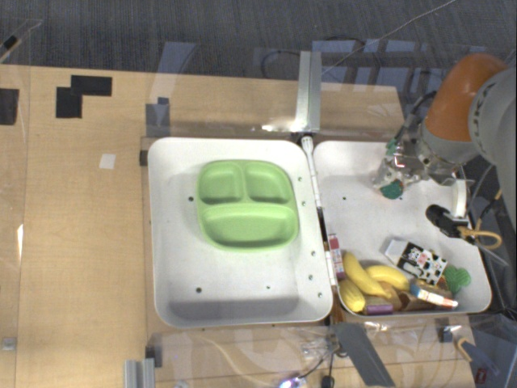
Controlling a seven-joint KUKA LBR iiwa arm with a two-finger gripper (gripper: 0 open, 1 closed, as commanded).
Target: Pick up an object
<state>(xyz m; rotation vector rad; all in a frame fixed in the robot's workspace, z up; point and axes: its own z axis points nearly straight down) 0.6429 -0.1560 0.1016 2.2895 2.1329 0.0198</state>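
- The gripper (393,176) is seen over the upper part of the right bin (355,217); a small teal object (392,190) lies at its tips, possibly between them, though the view is too coarse for that to be settled.
- Whether the hand is clenched or released cannot be told.
- The other candidates are heaped in the bin's near corner, well apart from the gripper: two bananas (363,281) with long axes slanting, one patterned box (416,259), one green ball (456,279).
- One green divided plate (245,203) is set in the left bin (170,241).

no readable text, labels or numbers anywhere
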